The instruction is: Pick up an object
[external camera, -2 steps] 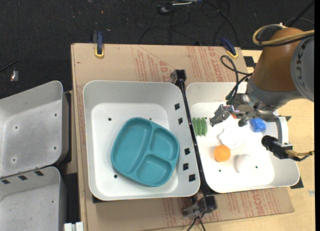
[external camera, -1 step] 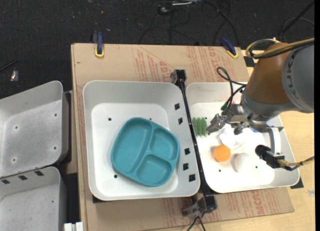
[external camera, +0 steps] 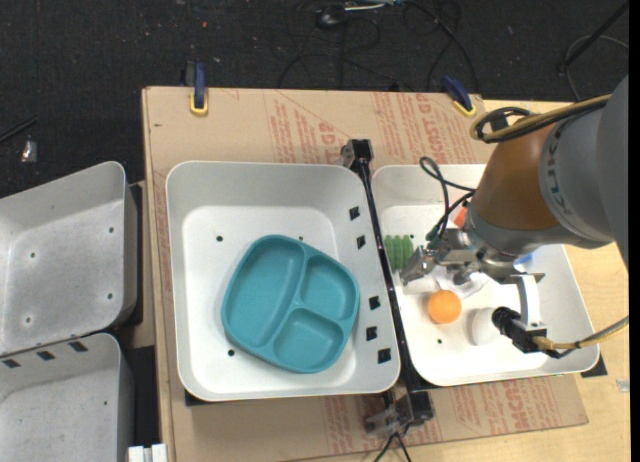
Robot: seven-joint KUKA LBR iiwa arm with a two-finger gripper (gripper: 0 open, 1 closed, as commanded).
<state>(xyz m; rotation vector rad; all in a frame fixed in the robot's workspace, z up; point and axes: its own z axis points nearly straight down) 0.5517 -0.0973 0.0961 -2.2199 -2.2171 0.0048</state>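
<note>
Orange ball: lower right of frame, right bin, just below gripper
Jaws: state cannot be told
Writing: red print on cardboard, unreadable

Just left of the gripper, you see a ribbed green object with a dull finish. Below it lies an orange ball, smooth and matt. Both rest in the right bin, smooth white plastic with a soft sheen. Far to the left, the teal divided plate looks like smooth, matt plastic. The bench board is rough brown cardboard.
</note>
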